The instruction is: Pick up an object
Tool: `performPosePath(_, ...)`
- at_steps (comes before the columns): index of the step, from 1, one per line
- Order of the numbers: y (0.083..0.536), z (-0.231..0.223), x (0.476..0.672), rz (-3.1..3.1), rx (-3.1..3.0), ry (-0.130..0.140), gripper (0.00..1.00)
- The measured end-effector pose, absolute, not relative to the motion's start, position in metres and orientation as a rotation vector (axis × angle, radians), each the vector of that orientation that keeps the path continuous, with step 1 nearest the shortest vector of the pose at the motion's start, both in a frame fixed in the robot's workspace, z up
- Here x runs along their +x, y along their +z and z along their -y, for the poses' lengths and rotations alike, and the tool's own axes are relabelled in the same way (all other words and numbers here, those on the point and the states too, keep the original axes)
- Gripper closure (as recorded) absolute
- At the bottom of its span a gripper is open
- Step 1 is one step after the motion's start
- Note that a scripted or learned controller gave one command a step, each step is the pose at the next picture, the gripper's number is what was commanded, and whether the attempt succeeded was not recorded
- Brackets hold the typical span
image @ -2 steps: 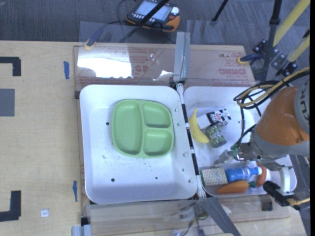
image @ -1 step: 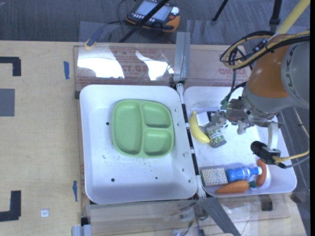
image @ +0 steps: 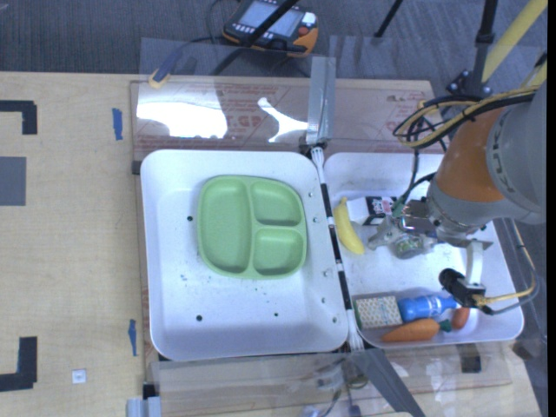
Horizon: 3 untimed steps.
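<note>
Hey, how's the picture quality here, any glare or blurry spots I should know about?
Camera view: strong white glare on the clear panel behind the left bin; the green tray is evenly lit and sharp; the gripper over the right bin looks soft and cluttered, hard to read; the banana is crisp.

Left bin (image: 174,307): white, shallow, located left of the claw (image: 404,233). It contains a green divided plate (image: 252,226) with three compartments, lying flat, well apart from the claw.

Handheld control unit (image: 265,22): black and orange, on the floor beyond the bench, above and left of the claw.

Clear sheet (image: 217,115): behind the left bin, showing glare.

Wooden bench top (image: 61,259): far left of the claw. It carries blue tape strips (image: 117,122), black corner marks (image: 22,115) and a grey square (image: 10,181)
</note>
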State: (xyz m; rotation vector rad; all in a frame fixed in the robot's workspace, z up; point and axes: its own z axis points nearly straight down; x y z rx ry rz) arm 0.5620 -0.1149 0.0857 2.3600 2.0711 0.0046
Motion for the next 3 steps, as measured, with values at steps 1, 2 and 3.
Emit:
performPosePath(1,0.085,0.154,0.605,-2.133,2.302,0.003,0.0)
performPosePath(2,0.086,0.114,0.577,-2.243,2.195,0.004,0.0)
performPosePath(3,0.093,0.115,0.578,-2.242,2.196,0.003,1.0)
